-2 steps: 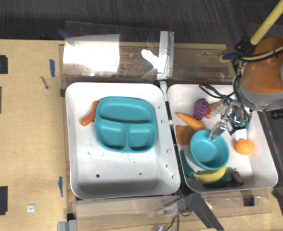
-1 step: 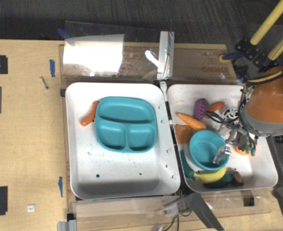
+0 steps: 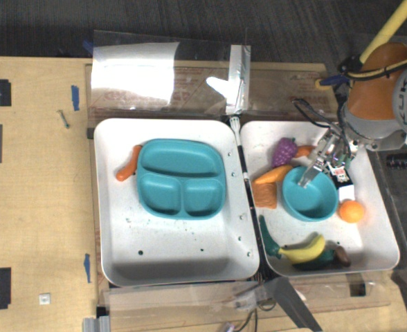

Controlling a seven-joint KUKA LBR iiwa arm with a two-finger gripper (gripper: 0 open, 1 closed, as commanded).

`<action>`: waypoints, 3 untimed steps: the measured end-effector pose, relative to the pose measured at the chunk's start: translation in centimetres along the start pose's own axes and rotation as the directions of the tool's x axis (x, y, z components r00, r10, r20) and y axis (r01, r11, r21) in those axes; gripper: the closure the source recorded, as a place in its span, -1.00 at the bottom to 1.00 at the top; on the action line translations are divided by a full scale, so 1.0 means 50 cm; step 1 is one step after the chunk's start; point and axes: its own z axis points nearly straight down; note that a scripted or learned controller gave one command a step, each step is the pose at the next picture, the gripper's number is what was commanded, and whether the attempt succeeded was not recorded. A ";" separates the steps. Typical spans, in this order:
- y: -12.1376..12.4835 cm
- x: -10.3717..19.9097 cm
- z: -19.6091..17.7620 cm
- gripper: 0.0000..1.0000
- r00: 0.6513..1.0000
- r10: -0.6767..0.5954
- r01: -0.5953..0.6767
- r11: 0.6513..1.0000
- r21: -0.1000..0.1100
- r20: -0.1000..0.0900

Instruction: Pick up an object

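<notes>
The pincer [image 3: 307,176] hung over the right white bin [image 3: 383,244], its tips above the round teal plastic bowl's [image 3: 313,200] rim at eleven o'clock; I could not tell its opening. A purple grape bunch [image 3: 284,151] lay at ten o'clock.
</notes>
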 end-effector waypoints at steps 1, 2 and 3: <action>-0.075 0.131 0.002 -1.00 0.995 0.092 -0.092 0.996 -0.016 0.029; 0.009 0.165 0.001 -1.00 0.992 0.119 -0.118 0.993 -0.020 0.031; -0.104 0.234 0.004 -1.00 0.985 0.167 -0.167 0.986 -0.020 0.032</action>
